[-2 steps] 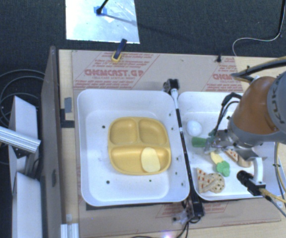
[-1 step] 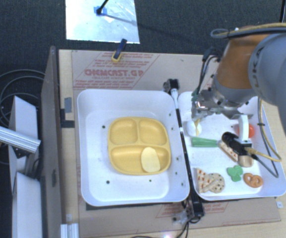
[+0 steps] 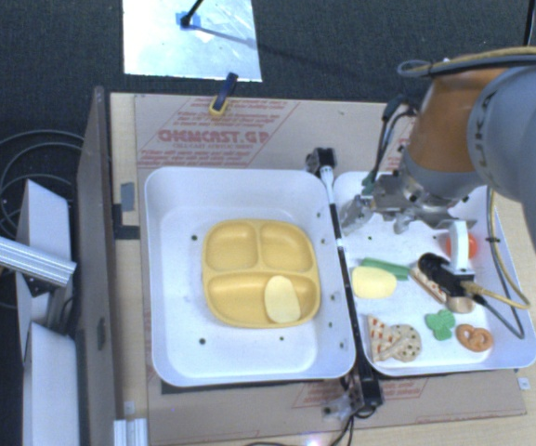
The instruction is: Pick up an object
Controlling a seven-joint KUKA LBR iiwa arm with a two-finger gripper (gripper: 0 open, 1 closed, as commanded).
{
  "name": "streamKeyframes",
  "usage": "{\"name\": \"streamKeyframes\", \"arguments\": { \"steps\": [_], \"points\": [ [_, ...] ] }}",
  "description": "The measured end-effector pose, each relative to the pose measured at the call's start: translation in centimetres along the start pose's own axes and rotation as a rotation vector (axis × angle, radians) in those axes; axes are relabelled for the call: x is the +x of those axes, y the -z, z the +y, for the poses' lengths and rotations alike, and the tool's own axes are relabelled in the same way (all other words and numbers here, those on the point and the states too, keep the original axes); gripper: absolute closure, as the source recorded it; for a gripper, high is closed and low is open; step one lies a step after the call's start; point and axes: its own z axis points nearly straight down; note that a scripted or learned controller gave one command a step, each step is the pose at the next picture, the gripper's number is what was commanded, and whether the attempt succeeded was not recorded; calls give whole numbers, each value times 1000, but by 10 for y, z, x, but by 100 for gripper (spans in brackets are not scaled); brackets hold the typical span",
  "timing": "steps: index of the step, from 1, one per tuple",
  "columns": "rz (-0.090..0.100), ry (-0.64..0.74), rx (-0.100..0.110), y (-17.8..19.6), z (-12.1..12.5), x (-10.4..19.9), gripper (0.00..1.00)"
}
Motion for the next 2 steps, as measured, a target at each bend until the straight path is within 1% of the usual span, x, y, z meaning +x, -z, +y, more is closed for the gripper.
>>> {"name": "streamKeyframes", "arguments": {
  "steps": [1,2],
  "points": [
    [-4,-7,-2,-4,19,-68,0],
    [-5,-8,-4,45,-4,-135,0]
  ]
}}
